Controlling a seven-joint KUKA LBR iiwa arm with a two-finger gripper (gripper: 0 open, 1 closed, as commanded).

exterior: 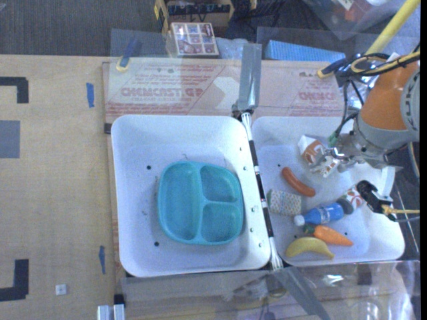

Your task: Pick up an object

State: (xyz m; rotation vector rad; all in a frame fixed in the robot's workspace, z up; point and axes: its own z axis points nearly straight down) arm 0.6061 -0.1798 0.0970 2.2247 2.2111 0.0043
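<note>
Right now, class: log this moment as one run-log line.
arm: over right bin | gripper: near sausage | holding: nothing seen | left bin: teal tray

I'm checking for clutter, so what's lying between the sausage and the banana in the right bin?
In the camera view, between the sausage and the banana lie a speckled roll, a small bottle, and a carrot.

The gripper (328,162) hangs over the far part of the right bin (373,245), with a small carton (311,151) just beside it to the left and a sausage (297,181) a little nearer the camera and left of it. Nearer the camera than the gripper lie a bottle (323,215), a carrot (331,235) and a banana (309,247), in that order towards the near rim, with a mesh roll (285,203) left of the bottle. Well to the gripper's left, past the wall between the bins, a divided tray (200,203) lies in the left bin (133,145).
</note>
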